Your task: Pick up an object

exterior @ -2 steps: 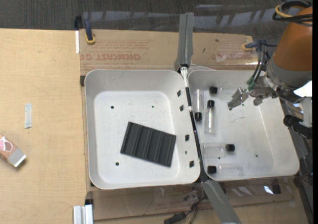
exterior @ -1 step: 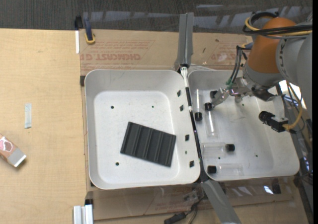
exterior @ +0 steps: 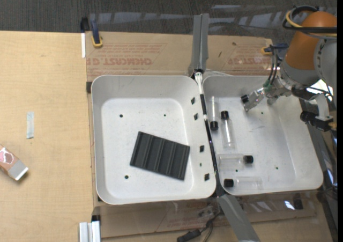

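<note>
A dark grey ribbed slab (exterior: 161, 155) lies flat in the left bin (exterior: 107, 101), slightly turned. Several clear tubes with black caps lie in the right bin (exterior: 289, 149): one (exterior: 227, 128) near the middle left, one (exterior: 211, 111) along the left wall, one (exterior: 235, 159) lower down and one (exterior: 244, 183) at the front edge. My gripper (exterior: 251, 100) hangs over the back part of the right bin, right of and behind the tubes and apart from them. The arm with its orange band (exterior: 305, 42) comes in from the upper right. Nothing shows in the gripper.
A metal divider post (exterior: 200, 42) rises between the bins at the back. Cardboard (exterior: 139, 56) lines the bench behind them. On the wooden table at left lie a small pink and white object (exterior: 10, 162) and a pale strip (exterior: 30, 125).
</note>
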`<state>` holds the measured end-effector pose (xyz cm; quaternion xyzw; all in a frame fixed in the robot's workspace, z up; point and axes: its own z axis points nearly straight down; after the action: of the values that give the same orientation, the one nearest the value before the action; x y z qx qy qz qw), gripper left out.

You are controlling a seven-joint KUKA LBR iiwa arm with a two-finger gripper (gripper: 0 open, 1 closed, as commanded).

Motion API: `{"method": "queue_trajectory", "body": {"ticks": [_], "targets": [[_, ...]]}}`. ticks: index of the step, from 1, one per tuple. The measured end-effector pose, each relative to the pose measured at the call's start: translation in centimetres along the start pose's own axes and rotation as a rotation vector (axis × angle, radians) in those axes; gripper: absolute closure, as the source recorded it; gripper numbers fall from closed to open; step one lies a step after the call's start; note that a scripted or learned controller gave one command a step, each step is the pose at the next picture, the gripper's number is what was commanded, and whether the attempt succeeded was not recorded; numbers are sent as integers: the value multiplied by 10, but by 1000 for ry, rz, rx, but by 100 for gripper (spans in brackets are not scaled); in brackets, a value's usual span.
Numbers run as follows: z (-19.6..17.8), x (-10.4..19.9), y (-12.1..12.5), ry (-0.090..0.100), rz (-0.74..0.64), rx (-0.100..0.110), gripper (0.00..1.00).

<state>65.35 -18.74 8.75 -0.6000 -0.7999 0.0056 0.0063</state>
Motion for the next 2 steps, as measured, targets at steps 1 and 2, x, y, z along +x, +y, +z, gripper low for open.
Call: {"method": "queue_trajectory", "body": {"ticks": [1,2], "targets": [[-10,0,2,-5,-3,-6,100],[-112,9,7,-6,-40,-18,100]]}}
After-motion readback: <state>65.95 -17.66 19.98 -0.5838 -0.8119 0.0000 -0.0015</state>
